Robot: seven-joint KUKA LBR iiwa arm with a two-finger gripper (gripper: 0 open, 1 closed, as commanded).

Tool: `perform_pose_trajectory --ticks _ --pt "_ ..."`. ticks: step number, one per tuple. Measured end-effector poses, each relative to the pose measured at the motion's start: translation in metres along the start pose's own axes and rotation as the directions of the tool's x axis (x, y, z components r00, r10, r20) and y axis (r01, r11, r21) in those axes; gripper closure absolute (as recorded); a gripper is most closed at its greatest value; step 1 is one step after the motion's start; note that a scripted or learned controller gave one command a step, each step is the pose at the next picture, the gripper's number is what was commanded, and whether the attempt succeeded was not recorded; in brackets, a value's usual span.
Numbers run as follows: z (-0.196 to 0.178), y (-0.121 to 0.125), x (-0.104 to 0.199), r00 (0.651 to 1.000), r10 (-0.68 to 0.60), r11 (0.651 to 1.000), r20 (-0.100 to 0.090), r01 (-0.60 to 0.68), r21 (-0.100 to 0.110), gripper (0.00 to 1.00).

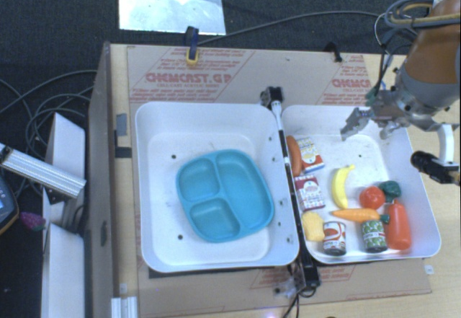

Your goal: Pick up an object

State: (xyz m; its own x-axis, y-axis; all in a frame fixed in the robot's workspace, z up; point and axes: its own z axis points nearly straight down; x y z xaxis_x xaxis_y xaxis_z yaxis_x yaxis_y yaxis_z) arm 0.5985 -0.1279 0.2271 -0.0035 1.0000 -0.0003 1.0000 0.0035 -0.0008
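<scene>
Camera view: right bin holds glossy plastic food: one curved banana, one round tomato, one carrot, two cans; jaws spread open, empty, above its far edge; left bin carries one blue three-compartment tray

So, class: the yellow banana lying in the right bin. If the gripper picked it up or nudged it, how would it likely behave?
The banana looks like a moulded toy, so it is probably stiff and light. Its curved shape might let it rock or pivot if nudged. Its smooth, tapering body could slip between the fingers, and the tomato and carrot close by may get bumped.
</scene>
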Motion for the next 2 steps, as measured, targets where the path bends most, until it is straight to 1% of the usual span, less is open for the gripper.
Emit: perform_pose_trajectory --ticks 1,2 --pt "0.1392 -0.0313 0.0131 1.0 0.002 1.0 0.001 -0.002 0.0 0.0" --pt "0.131 -0.0308 0.0137 1.0 0.001 1.0 -0.001 -0.001 0.002 1.0"
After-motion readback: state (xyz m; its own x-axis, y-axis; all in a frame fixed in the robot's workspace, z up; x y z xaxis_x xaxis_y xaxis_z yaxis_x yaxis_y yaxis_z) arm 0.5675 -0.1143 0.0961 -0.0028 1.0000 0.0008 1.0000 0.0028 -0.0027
